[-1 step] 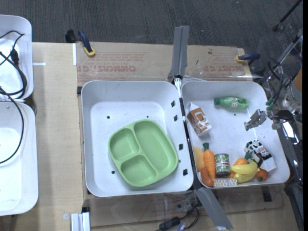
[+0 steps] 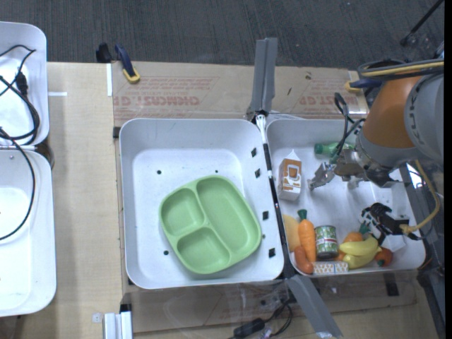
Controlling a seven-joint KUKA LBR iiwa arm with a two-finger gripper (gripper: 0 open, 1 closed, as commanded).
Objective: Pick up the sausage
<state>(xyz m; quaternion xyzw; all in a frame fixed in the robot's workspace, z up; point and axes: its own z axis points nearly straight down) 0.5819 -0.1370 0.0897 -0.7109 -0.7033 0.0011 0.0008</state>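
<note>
Where bench (image 2: 78, 189) ends, dark carpet (image 2: 212, 13) begins.

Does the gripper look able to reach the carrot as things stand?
Probably yes: the gripper is over the same bin, and the carrot lies uncovered, nearer the camera, though the can beside it crowds one side.

Grey arm w/ orange band reaching in from right, gripper (image 2: 323, 177) angled down-left, fingers slightly apart, holding nothing

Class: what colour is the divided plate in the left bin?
Light green plate, seen clearly in the camera view.
</note>
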